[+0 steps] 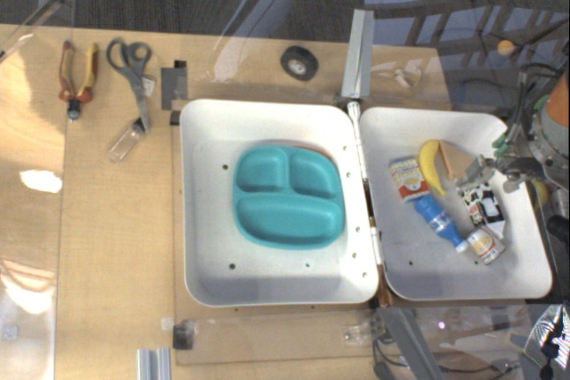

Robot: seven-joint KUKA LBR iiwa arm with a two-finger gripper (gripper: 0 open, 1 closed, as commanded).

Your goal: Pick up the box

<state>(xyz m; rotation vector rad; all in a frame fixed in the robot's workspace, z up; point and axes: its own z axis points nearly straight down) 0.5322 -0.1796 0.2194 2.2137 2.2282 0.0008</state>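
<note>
I'm at the right side of the right bin (525, 280), w/ my gripper (488, 178) low over the clutter there. My arm (545, 133) comes in from the right edge, orange band just showing. Can't tell from this angle whether my jaws are open or closed; too much grey hardware bunched together, and nothing clearly sits between them.

The box (406, 178), small, red & white, lies flat in the right bin's left half, near the wall between the bins. It's well apart from me, w/ other stuff between us. A banana (431, 166) lies just beside the box on its right, touching or nearly so. A brown wedge (456, 159) sits right of the banana, btwn it and my gripper. A blue tube (441, 221) lies diagonally below the box, running down-right. A black-white pack (486, 211) is just under my gripper; can't tell if I'm touching it. A small jar (486, 246) lies on its side at the tube's lower end.

Left bin (205, 271) holds a teal tray (288, 196) w/ three compartments, about centred.

On the bench (107, 262) left of the bins: pliers (77, 77), scissors (134, 76), a clear vial (125, 141), a black block (174, 84). A tape roll (299, 62) sits above the left bin, and a metal bar (359, 53) stands over the gap btwn the bins.
</note>
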